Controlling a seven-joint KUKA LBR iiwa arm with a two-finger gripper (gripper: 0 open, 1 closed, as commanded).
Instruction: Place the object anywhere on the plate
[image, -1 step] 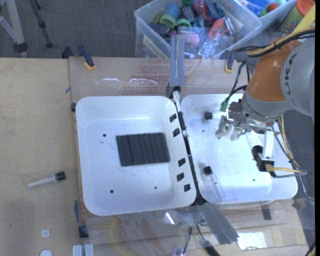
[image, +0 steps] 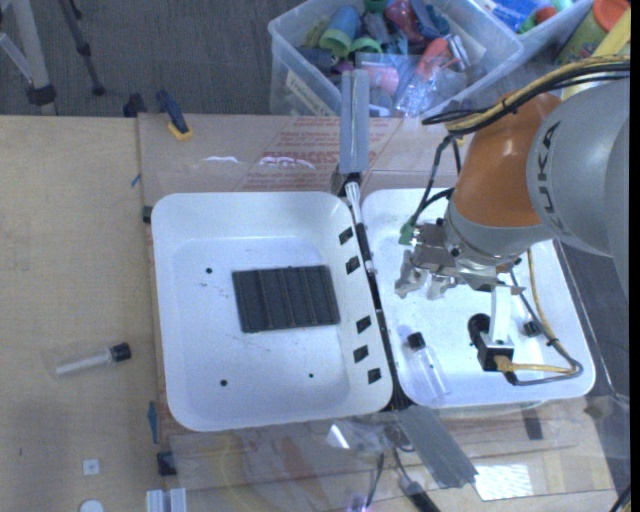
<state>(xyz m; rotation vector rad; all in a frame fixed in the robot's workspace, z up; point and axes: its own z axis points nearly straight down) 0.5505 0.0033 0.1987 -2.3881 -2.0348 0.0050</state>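
Bottom centre of frame: grey flat strip (image: 432, 447) lies at a slant on the bench, just below the join of the two bins.

Right bin (image: 560, 300):
- Clear bottle (image: 422, 362) w/ black cap lies on its side in the lower-left part of this bin, close to the wall shared w/ the left bin. Cap end points to upper left.
- Bottle rests on the bin floor, not on the plate.
- Gripper (image: 422, 280) hangs over the upper-left part of this bin, above the bottle in the frame and apart from it. Open/closed state: cannot tell, as the metal parts blur together. Nothing visibly held.
- Arm (image: 520, 170), grey w/ orange band, enters from the upper right and covers the bin's upper-right area.
- Yellow cable (image: 545, 368) loops from the wrist down over the bin's lower right.

Left bin (image: 190, 240):
- Plate (image: 286, 298), dark grey, ribbed, rectangular, lies flat near the bin centre, slightly tilted. Nothing on it.
- Plate and bottle are well apart, w/ the black divider rail (image: 360, 275) between the bins.

Bench, other items:
- Syringe-like tube (image: 88, 359) w/ dark tip, left of the left bin.
- Clear tub of mixed coloured items (image: 395, 45), top centre.
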